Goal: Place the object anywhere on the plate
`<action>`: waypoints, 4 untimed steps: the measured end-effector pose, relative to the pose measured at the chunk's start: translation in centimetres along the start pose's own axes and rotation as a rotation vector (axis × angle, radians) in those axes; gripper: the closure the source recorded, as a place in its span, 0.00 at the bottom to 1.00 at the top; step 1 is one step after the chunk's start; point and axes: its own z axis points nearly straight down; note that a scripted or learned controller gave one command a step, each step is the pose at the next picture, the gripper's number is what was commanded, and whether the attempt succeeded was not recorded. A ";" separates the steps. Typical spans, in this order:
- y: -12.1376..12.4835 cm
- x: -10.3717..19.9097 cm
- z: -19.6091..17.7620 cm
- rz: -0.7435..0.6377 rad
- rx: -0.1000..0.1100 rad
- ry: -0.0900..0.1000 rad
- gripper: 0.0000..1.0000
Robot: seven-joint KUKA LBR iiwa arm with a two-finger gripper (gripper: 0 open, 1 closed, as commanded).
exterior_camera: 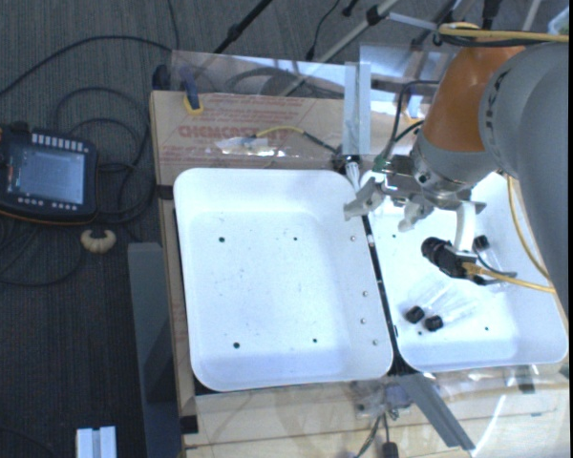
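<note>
A: Claw, position and state?

B: The claw (386, 208) is seen over the far left corner of the right bin (516, 346), above its rim. The two pale fingers (361, 201) are spread apart, and nothing is held between them.

A: Task's thing?

B: Two small clear vials with black caps (430, 311) are noted lying flat inside the right bin, in its near left part, just beside each other. They are not touched by the claw.

A: Surroundings?

B: The left bin (267, 294) is set on the table (248, 132) just beside the right bin. A control pendant (38, 175) is recorded on the floor, well apart from the right bin.
</note>
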 end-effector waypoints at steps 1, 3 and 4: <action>-0.8 6.3 1.5 0.345 0.001 -0.003 0.00; -2.6 18.7 3.3 0.868 -0.003 -0.006 0.00; -3.2 26.3 3.9 1.138 -0.002 -0.003 0.00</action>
